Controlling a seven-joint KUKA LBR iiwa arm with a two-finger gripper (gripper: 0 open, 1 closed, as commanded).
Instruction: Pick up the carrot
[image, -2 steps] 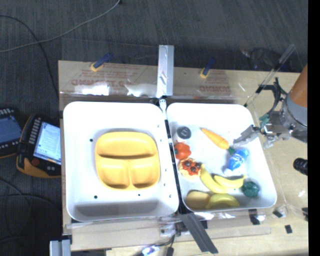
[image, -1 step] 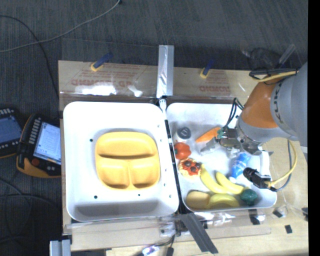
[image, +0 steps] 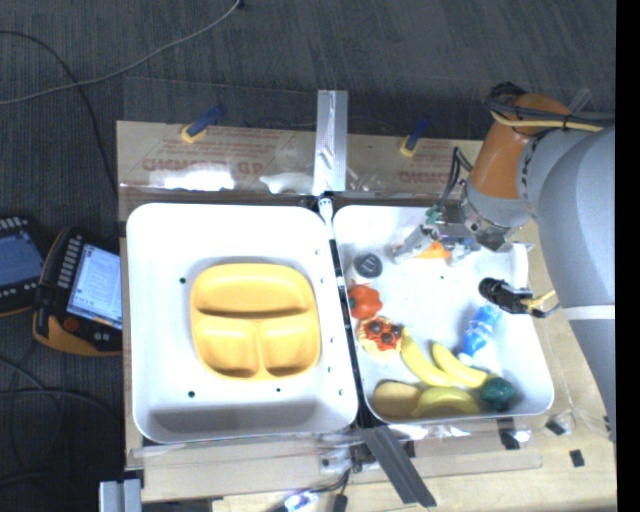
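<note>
A small patch of the orange carrot (image: 437, 250) shows in the right bin (image: 535, 345), near its far edge. The gripper (image: 428, 241) is low over it and covers most of it. The view does not settle whether the carrot is gripped or just lies under the gripper. The grey arm with its orange band (image: 500, 160) comes in from the upper right.
The right bin also holds a grey round disc (image: 369, 265), a red tomato-like thing (image: 364, 299), a red-and-orange toy (image: 380, 333), bananas (image: 440, 362), a blue bottle (image: 480, 330), a dark green thing (image: 497, 392) and a brownish fruit (image: 397, 397). A yellow divided tray (image: 256, 318) lies in the left bin (image: 160, 300).
</note>
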